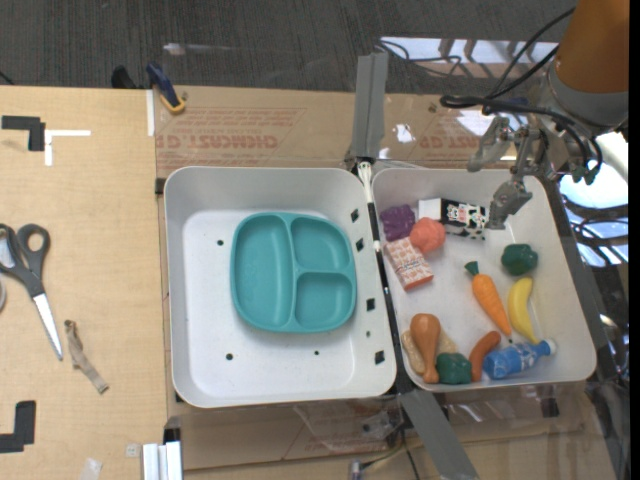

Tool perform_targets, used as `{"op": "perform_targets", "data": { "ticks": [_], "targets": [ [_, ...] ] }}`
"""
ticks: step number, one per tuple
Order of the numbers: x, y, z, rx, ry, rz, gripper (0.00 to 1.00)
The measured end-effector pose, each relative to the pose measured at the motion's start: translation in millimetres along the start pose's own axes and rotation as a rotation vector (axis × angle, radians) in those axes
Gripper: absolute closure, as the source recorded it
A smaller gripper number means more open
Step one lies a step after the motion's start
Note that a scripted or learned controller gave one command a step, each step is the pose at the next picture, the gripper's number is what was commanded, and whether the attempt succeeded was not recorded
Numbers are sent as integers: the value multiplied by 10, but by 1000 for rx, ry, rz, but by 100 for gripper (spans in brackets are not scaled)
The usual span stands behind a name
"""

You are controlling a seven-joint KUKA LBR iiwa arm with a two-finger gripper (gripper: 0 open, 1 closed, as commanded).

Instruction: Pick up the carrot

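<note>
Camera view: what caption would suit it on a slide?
Gripper poised above the right bin, the carrot lying untouched beside a banana.

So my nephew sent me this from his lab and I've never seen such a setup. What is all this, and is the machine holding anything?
This is one picture from a camera fixed above a bench, looking down at a slant. The grey and orange shape at the top right is a robot arm; its gripper, a two-finger claw, hangs over the right bin with nothing between its fingers. That bin holds toy food: the carrot it is meant to pick up, a banana, a chicken drumstick and more. The left bin holds a teal divided plate. Scissors lie on the bench at left.
</note>
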State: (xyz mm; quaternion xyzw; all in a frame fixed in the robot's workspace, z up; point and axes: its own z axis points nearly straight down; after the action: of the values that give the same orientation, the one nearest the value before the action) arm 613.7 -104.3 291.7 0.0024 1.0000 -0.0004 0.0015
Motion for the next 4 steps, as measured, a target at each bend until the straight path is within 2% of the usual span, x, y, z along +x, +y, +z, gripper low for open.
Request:
{"op": "perform_targets", "data": {
  "ticks": [1, 2, 3, 4],
  "targets": [
    [291, -465, 1411, -1, 1, 42, 0],
    [729, -596, 1988, -1, 0, 109, 0],
    [708, -586, 1885, 1, -5, 105, 100],
    [870, -1013, 1959, 0, -3, -472, 100]
  ]
}}
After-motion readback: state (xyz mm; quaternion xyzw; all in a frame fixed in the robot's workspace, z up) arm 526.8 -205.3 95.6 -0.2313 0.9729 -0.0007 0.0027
